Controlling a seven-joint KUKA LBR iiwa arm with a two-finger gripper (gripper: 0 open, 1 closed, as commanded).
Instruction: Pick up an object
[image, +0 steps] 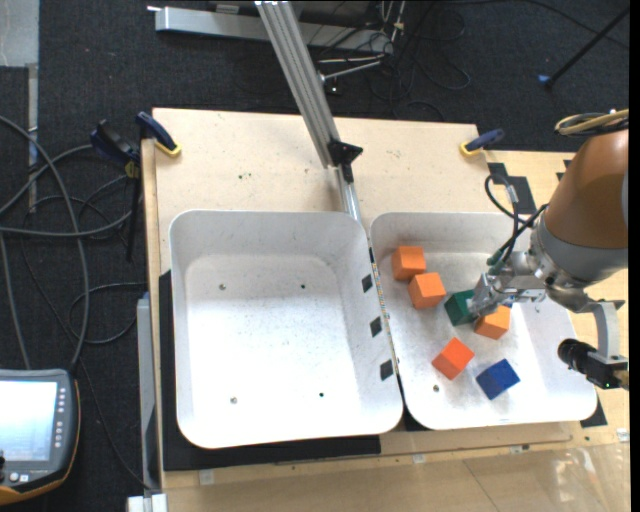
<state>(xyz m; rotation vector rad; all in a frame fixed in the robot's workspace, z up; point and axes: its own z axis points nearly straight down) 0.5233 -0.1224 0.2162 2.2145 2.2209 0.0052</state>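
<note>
The gripper (487, 305) is down among the blocks in the right bin (560, 405), a green block (459, 307) touching its left side and an orange block (493, 323) just below. Nothing looks lifted; whether it grips anything, I cannot tell.

A pale wooden bench top (260, 160), speckled and lightly marked, sits on a dark carpeted floor (70, 60). Black cables (60, 215) loop across the floor on the left — more tangle at the top. Blue-and-yellow clamps (158, 133) grip the bench's far corners, and a slanted metal rail (300, 75) rises from the middle. A handheld screen pendant (35, 430) lies at lower left.
</note>
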